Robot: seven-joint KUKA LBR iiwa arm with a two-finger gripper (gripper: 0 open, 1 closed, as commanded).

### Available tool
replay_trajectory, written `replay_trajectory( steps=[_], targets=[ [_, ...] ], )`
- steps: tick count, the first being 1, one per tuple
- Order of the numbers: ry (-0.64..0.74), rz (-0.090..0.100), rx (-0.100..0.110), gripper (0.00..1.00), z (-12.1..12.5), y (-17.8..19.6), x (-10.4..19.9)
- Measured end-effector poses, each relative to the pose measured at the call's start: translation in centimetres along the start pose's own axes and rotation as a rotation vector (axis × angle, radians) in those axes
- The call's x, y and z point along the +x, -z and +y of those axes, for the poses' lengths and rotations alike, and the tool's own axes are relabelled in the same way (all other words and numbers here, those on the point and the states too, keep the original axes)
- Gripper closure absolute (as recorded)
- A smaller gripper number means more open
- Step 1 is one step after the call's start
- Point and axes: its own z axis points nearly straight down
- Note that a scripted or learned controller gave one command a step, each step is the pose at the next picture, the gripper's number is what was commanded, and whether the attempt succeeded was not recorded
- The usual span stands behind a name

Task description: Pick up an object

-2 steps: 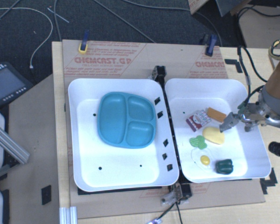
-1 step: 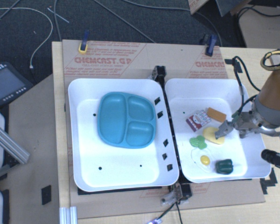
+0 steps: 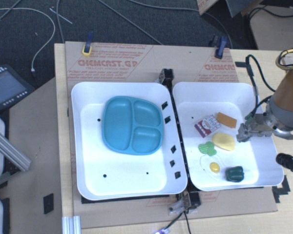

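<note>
Gripper (image 3: pixel 244 133) hangs low by the right edge of the right bin (image 3: pixel 268 179), just beside the yellow block (image 3: pixel 224 141), and I cannot tell if it grips anything, so nothing looks picked up yet.

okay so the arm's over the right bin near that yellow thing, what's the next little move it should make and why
Probably a short slide toward the left bin and then down. The gripper sits at the right edge of the yellow block, not over it, and nothing shows between its fingers. That block is the nearest item, with some open floor around it in the right bin, so centring above it first seems the safest step.
</note>
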Motion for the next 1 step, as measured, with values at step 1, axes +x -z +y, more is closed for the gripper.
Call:
replay_trajectory(
  steps=[1],
  targets=[
    [0.002,-0.002,-0.004,1.0,-0.13,5.09,0.99]
  ],
)
